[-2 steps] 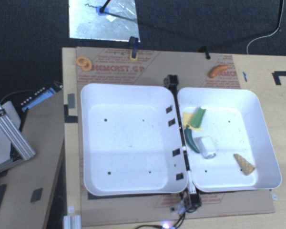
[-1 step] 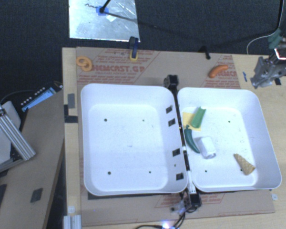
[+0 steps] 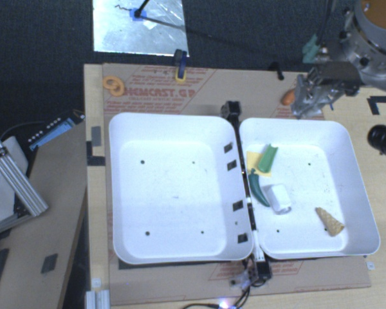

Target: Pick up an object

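we are looking down on two shallow white bins lying side by side on a brown board. the gripper is hanging at the upper right, just above the far rim of the right bin, with the grey arm and its orange band reaching in behind it from the right. we are not able to tell how the gripper is set, since it is showing as a blurred metallic shape, and we are seeing nothing gripped in it. a small orange thing is sitting just beside the gripper on its left, outside the bin on the board.

all the objects for picking are lying below the gripper, inside the right bin. nearest to it, down and slightly left, a light green block is lying tilted, touching a yellow piece on its left side. further down from there a dark green curved piece is lying along the bin's left wall, and a white cylinder is lying just beside it on the right. a tan cone-like piece is lying well apart from these, furthest from the gripper, toward the near right corner.

the left bin is sitting well to the gripper's left. a yellow and blue clamp and an orange ring are sitting on the board's far edge, left of the gripper.
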Tool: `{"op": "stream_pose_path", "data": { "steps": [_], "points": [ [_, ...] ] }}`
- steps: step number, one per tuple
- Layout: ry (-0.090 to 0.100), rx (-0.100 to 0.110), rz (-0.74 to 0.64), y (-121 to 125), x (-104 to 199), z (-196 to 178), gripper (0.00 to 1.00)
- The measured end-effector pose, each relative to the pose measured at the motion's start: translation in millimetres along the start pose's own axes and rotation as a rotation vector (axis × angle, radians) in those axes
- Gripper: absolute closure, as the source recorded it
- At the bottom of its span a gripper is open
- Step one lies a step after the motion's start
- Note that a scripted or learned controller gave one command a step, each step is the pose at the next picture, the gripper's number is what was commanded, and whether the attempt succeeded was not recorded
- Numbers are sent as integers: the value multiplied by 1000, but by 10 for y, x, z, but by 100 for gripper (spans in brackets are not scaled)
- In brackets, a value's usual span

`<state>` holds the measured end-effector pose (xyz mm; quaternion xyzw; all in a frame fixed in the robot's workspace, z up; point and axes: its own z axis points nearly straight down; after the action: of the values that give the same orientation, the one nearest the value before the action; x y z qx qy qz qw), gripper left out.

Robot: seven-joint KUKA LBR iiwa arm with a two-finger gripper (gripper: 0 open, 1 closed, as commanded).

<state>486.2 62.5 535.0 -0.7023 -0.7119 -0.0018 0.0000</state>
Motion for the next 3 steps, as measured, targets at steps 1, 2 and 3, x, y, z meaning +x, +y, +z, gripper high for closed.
{"op": "stream_pose_path", "data": {
  "steps": [1,2,3],
  "points": [
    [-5,-2,22,25,-1254,-7,100],
    [-6,-2,20,-34,-2208,-9,100],
    [-7,-4,13,1092,-2724,4,100]
  ]
}}
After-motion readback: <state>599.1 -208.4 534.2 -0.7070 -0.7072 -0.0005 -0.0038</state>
